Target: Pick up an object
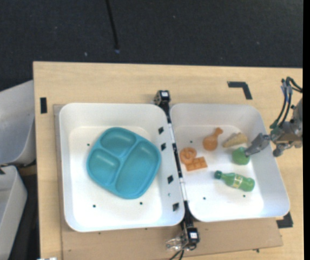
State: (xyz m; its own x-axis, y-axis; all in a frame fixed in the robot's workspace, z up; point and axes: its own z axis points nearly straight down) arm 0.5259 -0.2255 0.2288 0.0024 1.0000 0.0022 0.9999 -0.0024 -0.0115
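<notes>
The right bin (268, 199) holds several small toys. There is an orange drumstick shape (212, 141), a beige wedge (235, 140), a round green piece (240, 156), a green bottle (235, 181) lying on its side, an orange swirl (188, 155) and a flat orange block (197, 164). My gripper (267, 147) hangs over the bin's right rim, open, with nothing between its fingers. Its left finger (256, 144) points down beside the round green piece and just right of the wedge.
The left bin (68, 199) holds a teal divided plate (123, 161). A ridge with black clips (172, 161) separates the two bins. Cables (285, 99) trail above the wrist at the right edge. White containers (3, 129) stand off the bench to the left.
</notes>
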